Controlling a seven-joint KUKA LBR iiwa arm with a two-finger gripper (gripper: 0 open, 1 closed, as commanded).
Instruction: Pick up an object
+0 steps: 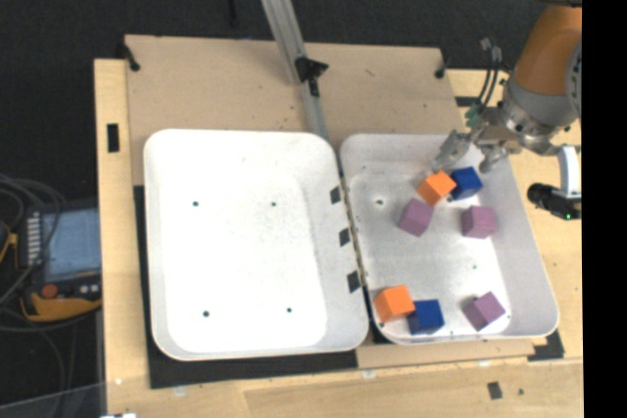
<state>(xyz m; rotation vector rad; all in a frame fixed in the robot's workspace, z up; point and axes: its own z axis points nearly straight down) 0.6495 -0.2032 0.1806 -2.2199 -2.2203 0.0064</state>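
The right bin (509, 303) holds several small blocks. An orange block (438, 186) and a blue block (465, 181) sit side by side near the bin's far end. Two purple blocks (414, 216) (478, 221) lie just nearer. At the near edge are an orange block (395, 301), a blue block (425, 316) and a purple block (483, 310). My gripper (472, 154) hangs over the far end of the right bin, just above the orange and blue pair, open with nothing between its fingers.
The left bin (171, 210) lies beside the right one, with black clips along the shared edge. A slanted metal rail (281, 10) runs from the top down to the bins' junction. A pendant (59, 255) sits at far left.
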